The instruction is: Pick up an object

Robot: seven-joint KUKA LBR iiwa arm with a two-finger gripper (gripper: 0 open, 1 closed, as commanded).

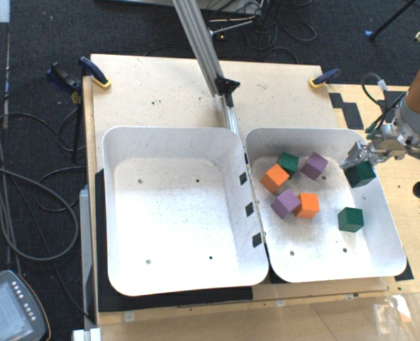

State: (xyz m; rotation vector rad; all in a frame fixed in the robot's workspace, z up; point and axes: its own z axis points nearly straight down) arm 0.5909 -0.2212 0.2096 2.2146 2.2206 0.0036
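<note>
1. The bench (160, 91) bears two shallow white bins side by side: the left bin (124, 162) and the right bin (380, 254).
2. The arm (419, 109) enters from the right edge, and its gripper (357, 163) sits over the upper right part of the right bin.
3. A dark green block (361, 174) sits directly at the fingertips, tilted, and appears raised off the bin floor near the right wall.
4. The fingers look clamped on this dark green block, with its upper edge between them; the contact point itself is small and partly hidden by the gripper body.
5. A second green block (351, 219) lies on the bin floor below the gripper, well apart from the held one.
6. A cluster of five blocks lies left of the gripper, near the bin's middle:
   - a green block (288, 163) at the top, touching an orange block (274, 177) on its lower left;
   - a purple block (314, 166) just beside the green one, to its right;
   - a second purple block (286, 204) lower down, touching a second orange block (308, 205) on its right.
7. None of the cluster touches the gripper.
8. A grey metal strut (199, 41) runs from the top of the view down to the junction between the two bins.
9. Clamps (96, 72) hold the bench's upper corners.
</note>
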